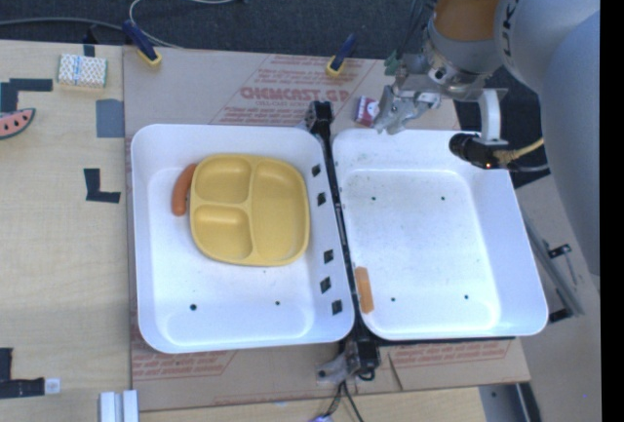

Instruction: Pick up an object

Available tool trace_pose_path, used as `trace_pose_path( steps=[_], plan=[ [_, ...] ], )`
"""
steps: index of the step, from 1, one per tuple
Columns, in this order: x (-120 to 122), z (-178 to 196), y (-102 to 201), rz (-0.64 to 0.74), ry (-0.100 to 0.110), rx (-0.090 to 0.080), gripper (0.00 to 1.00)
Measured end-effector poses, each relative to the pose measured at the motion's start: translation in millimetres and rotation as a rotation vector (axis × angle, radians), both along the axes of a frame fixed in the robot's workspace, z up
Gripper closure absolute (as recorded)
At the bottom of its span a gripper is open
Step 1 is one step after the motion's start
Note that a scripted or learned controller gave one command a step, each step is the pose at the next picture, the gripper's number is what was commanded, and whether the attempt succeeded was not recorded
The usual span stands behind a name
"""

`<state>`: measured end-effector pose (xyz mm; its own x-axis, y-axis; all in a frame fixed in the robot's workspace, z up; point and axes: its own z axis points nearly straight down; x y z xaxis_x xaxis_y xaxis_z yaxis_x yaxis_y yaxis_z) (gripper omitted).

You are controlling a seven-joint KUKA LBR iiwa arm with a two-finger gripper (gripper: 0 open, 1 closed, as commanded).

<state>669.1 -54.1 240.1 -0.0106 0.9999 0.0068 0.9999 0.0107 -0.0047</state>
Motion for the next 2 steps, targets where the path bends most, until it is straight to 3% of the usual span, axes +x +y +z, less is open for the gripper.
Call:
trace_pose_path(
  steps=[1,2],
  plan=[
    [-0.1,-0.2,-0.1,0.000,0.000,-0.001,0.00],
    [0.2,9.2,0.6,0.001,0.001,0.001,1.00]
  ],
)
